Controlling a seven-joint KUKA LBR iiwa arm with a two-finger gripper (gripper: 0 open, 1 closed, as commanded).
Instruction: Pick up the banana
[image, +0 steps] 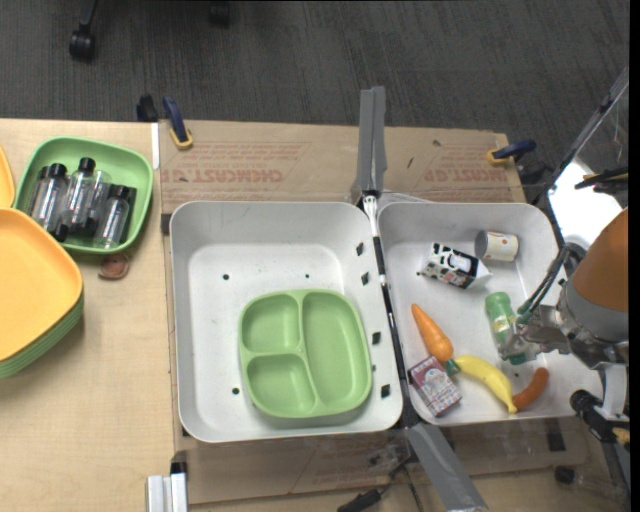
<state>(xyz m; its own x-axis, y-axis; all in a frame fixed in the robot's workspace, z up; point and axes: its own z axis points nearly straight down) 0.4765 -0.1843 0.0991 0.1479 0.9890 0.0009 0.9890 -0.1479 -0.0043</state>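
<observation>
Just below-left of my gripper (520, 340), jaw state unclear, lies the banana (487, 377); approaching, I must descend onto it.

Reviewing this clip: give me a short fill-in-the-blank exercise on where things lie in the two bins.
1. The banana lies in the ____ bin of the camera view.
2. The green divided tray has ____ compartments.
3. The orange carrot lies to the camera view's ____ of the banana.
4. The hand hovers beside the green ____.

Missing words: right; three; left; bottle
</observation>
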